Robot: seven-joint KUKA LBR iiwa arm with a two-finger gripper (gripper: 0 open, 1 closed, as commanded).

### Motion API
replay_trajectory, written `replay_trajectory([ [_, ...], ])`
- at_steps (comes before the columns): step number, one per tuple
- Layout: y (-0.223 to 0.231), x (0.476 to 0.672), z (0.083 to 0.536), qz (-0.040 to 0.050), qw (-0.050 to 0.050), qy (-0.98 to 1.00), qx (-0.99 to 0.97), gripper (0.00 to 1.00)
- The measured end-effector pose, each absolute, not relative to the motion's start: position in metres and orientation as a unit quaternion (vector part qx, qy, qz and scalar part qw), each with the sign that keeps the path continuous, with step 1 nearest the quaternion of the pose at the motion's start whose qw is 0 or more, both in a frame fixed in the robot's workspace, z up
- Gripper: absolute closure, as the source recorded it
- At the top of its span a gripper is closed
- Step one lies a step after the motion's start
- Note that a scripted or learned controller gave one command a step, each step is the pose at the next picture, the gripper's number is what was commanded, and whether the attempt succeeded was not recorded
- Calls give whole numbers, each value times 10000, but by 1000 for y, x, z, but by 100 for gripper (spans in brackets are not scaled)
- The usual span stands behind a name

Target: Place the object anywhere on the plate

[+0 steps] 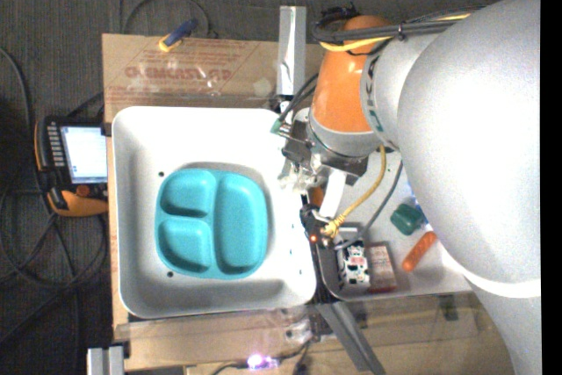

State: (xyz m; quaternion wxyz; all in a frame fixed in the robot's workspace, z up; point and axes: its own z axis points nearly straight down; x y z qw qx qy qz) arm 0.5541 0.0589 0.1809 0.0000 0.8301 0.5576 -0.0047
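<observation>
The turquoise plate (212,222) lies mid-floor in the left bin (132,136), white margin on every side; the gripper (303,171) hangs over that bin's right rim, its state impossible to tell; an orange carrot-like object (419,250) and a teal block (407,218) lie in the right bin, beside the arm (474,127).

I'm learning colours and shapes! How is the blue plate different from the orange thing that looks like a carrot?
The blue plate is turquoise; the carrot-like thing is orange. The plate is wide, with rounded corners and three compartments; the carrot-like thing is thin and stick-shaped. The plate lies in the left bin, fully in view; the carrot-like thing lies in the right bin, partly hidden under the arm. Both rest in white bins.
</observation>
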Motion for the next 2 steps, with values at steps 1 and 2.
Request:
replay_trajectory([
  [1, 94, 484, 188, -38, -20, 6521, 7581, 100],
  [2, 3, 484, 182, -15, -14, 8198, 5727, 100],
])
